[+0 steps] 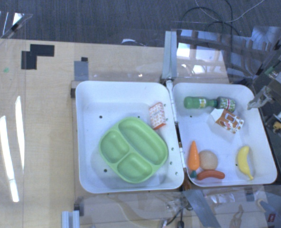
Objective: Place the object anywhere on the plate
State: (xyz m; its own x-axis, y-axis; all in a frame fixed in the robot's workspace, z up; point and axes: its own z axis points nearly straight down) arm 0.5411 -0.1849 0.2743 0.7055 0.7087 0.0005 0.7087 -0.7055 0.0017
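A green plate [134,149] with three compartments lies in the left bin [90,127], towards its front. A small red and white snack packet [156,115] leans near that bin's right wall, just past the plate's far edge. The right bin [259,141] holds a green bottle [206,103], a white and orange carton [228,120], a carrot [193,156], a beige round fruit [208,160], a red sausage [210,175] and a banana [245,162]. My gripper [260,99] hangs at the right bin's far right corner, apart from all of them.
A clear panel and metal post [169,56] stand behind the bins where they meet. Cables [216,18] and frame parts lie at the back right. A wooden bench top [36,141] stretches to the left of the bins.
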